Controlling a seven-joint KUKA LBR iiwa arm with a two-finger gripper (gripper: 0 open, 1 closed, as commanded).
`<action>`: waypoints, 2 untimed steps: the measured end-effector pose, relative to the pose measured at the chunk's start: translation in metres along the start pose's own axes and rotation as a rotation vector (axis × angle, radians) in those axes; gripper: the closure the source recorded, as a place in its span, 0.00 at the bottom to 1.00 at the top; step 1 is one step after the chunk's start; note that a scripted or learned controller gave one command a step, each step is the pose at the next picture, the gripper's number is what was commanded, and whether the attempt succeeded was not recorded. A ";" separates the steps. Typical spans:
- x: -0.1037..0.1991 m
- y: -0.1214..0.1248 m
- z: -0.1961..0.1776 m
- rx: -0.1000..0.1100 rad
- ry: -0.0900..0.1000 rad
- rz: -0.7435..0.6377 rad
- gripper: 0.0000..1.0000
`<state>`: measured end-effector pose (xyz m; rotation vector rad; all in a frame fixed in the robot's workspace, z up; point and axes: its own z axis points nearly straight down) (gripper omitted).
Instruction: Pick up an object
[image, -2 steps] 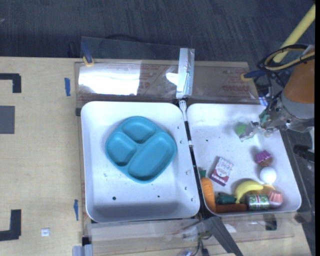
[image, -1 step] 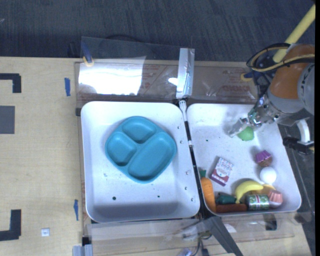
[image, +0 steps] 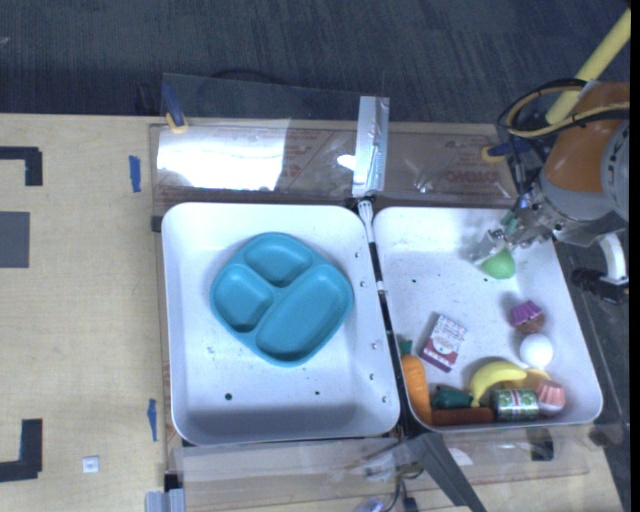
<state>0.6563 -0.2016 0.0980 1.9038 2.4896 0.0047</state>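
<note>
My gripper (image: 507, 238) hangs over the far right part of the right bin (image: 430, 235), below the arm's orange band. A small green rounded object (image: 498, 266) lies right at the gripper's tip, touching or nearly touching it; whether it is gripped is unclear. Other objects lie toward the bin's near side: a red and white carton (image: 443, 342), a purple piece (image: 527, 317), a white egg (image: 537, 351), a banana (image: 497, 377), a carrot (image: 415, 385) and a green can (image: 517, 402).
The left bin (image: 190, 380) holds a blue divided plate (image: 282, 297). A metal divider (image: 371, 145) stands behind the two bins' shared wall. Cables loop above the arm at the back right. The right bin's far left floor is bare.
</note>
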 end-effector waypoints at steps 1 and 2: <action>0.069 0.031 -0.061 0.001 0.003 0.091 1.00; 0.131 0.011 -0.087 0.009 0.004 0.239 1.00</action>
